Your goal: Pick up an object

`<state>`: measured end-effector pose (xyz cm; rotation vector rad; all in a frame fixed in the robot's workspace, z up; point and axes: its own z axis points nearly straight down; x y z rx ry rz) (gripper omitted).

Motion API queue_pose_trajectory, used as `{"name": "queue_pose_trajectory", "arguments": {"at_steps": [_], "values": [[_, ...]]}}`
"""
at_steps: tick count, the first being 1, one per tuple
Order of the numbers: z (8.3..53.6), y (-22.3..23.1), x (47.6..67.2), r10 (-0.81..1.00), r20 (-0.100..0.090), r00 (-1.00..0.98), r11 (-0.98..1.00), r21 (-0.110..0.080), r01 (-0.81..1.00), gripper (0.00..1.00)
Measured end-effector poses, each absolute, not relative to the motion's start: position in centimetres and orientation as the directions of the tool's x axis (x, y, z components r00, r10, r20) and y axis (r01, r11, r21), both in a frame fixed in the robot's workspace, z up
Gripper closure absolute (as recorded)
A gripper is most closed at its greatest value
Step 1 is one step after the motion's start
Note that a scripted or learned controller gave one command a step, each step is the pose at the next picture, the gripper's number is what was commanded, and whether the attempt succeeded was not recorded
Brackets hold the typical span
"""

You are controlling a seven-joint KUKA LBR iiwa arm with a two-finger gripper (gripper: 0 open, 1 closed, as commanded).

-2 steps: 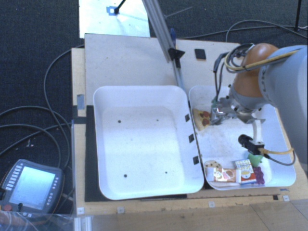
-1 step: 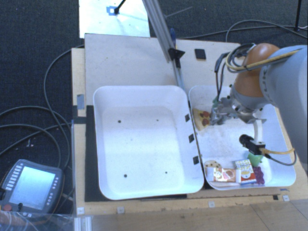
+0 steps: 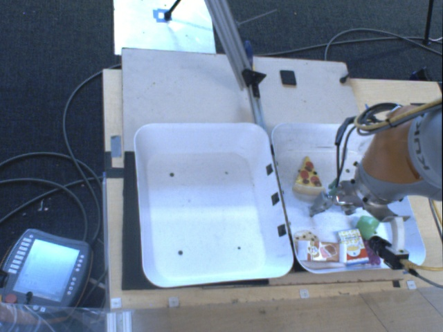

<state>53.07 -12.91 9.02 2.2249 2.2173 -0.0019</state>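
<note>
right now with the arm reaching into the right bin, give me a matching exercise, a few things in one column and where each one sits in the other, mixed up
Things
1. pizza slice toy
2. small carton
3. handheld screen
4. black square

Places
A. on the floor at the bench's near left corner
B. on the board beyond the bins
C. at the near edge of the right bin
D. in the right bin's middle, toward the left bin

Pairs: 1-D, 2-C, 3-A, 4-B
</note>
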Motion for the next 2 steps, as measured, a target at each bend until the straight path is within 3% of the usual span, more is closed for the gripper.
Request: {"name": "queue_pose_trajectory", "arguments": {"at_steps": [1, 2], "values": [[9.0, -12.7, 53.2, 1.0, 0.0, 0.0, 0.0, 0.001, 1.0, 0.0], [14.4, -11.4, 51.6, 0.999, -0.001, -0.037, 0.037, 0.005, 0.999, 0.0]]}}
